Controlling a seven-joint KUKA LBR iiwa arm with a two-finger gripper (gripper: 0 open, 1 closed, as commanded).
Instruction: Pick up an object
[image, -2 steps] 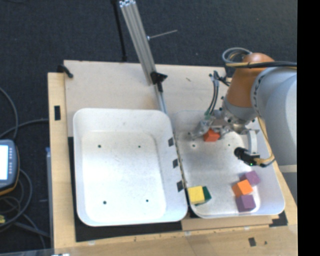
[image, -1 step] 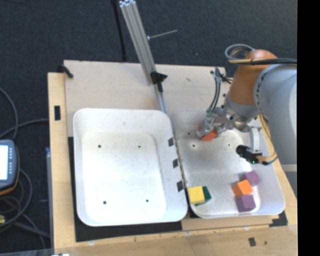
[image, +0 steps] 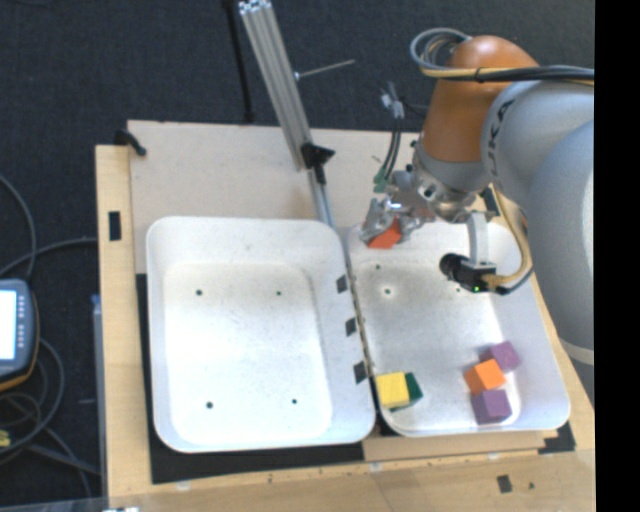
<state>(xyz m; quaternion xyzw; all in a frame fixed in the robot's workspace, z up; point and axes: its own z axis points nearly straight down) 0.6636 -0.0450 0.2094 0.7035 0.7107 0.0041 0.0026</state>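
Note:
My gripper hangs over the far left corner of the right bin, shut on a small orange-red block that shows between its fingers. The block sits just above the bin's back rim. At the near end of the right bin lie a yellow and green block, an orange block and two purple blocks.
The left bin lies beside the right one. A slanted metal rail runs from the top down to the bins' shared back corner, close to the gripper. The grey arm fills the upper right. A black cable loops over the right bin.

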